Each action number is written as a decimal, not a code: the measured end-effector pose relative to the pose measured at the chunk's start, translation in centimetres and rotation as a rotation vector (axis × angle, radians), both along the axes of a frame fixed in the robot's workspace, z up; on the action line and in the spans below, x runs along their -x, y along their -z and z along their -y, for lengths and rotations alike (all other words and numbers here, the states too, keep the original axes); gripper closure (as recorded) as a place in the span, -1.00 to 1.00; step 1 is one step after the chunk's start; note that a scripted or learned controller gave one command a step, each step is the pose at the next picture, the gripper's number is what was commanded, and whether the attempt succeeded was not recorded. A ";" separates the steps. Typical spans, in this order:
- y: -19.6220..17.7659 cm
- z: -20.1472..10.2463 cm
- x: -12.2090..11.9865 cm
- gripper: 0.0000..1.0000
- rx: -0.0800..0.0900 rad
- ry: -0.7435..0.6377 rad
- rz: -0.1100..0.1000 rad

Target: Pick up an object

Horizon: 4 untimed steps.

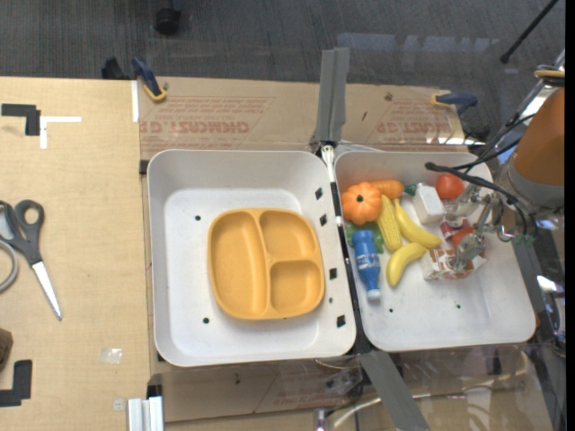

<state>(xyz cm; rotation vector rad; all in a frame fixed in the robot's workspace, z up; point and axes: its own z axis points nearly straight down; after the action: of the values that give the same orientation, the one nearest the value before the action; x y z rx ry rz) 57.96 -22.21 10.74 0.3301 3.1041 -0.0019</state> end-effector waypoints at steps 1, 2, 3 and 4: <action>-0.1 0.5 1.9 -1.00 0.001 0.352 0.014; 0.0 -3.3 2.0 -1.00 -0.002 0.548 0.014; -0.7 -4.4 -7.5 -1.00 -0.010 0.685 -0.012; 1.6 -11.1 2.0 -1.00 -0.010 0.703 -0.018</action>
<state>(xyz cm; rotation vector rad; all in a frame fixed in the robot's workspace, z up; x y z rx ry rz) 56.00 -11.12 9.16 1.3874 2.8187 -0.0005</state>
